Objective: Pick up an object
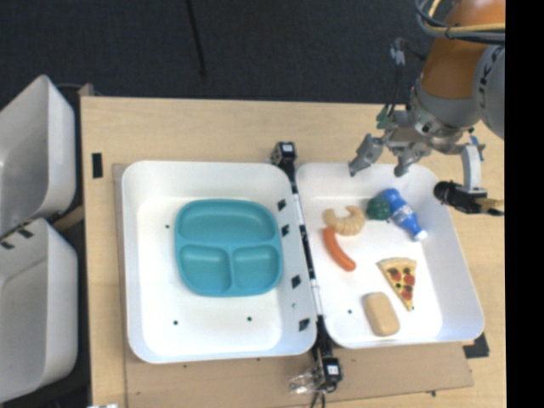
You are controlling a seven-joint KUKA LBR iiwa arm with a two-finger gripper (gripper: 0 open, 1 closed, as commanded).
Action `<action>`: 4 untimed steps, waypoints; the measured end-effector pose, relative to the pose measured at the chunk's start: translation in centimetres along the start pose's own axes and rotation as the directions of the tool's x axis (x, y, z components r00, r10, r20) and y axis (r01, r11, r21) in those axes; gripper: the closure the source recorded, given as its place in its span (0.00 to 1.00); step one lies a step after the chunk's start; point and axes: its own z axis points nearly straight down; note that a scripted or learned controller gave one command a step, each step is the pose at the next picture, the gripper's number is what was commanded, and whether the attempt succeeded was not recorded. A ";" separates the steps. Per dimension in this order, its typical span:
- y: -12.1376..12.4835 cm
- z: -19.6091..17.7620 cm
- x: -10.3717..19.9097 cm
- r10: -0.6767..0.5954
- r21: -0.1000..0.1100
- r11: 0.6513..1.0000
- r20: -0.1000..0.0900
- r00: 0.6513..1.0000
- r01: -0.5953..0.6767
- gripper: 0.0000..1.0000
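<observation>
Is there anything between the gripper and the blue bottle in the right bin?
Nothing visible stands in the way. The gripper hangs above the far end of the right bin, and the blue bottle lies just nearer the camera, with bare bin floor between them. The croissant lies beside the bottle.

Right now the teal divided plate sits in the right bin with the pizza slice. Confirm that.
Not right. The camera view shows the teal divided plate in the left bin; the pizza slice lies in the right bin.

Glossy white plastic bins (pixel 153 330), matt teal plastic tray (pixel 228 246) — pale wooden bench (pixel 212 130)
</observation>
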 end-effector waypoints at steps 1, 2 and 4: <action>0.2 4.1 -0.2 0.002 0.000 1.000 0.000 1.000 -0.002 0.00; 1.0 8.7 0.0 -0.003 0.000 1.000 0.000 1.000 0.003 0.00; 0.9 2.7 0.5 -0.003 -0.005 1.000 -0.002 1.000 0.003 1.00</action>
